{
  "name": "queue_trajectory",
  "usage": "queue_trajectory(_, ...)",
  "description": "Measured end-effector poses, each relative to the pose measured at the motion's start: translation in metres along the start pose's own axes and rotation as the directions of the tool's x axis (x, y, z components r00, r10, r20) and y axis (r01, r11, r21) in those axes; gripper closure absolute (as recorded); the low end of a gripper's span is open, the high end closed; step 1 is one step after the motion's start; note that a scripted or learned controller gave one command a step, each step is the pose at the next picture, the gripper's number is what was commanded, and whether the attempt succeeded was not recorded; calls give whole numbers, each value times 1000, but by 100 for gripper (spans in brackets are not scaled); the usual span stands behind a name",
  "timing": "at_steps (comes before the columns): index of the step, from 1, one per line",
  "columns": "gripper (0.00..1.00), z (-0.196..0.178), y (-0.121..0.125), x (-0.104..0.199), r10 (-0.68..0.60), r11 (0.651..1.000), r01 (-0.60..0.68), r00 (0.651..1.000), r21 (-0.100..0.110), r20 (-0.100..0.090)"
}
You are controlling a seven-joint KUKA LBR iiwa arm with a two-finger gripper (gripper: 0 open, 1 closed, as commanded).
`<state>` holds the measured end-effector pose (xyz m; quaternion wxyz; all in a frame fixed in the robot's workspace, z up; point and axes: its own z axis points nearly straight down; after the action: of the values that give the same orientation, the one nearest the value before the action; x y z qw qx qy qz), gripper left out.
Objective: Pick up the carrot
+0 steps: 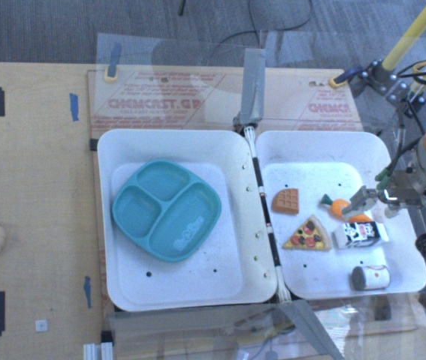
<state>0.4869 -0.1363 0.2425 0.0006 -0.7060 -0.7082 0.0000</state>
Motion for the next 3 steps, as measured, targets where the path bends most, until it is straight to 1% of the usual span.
queue_trajectory(1,0,142,56,-8,34,999,-34,999,-15,2)
queue_trajectory(2,0,126,129,-59,-182,983,182,983,-5,-5)
queue_trajectory(3,0,139,113,-62,-162,986,161,987,-42,-15)
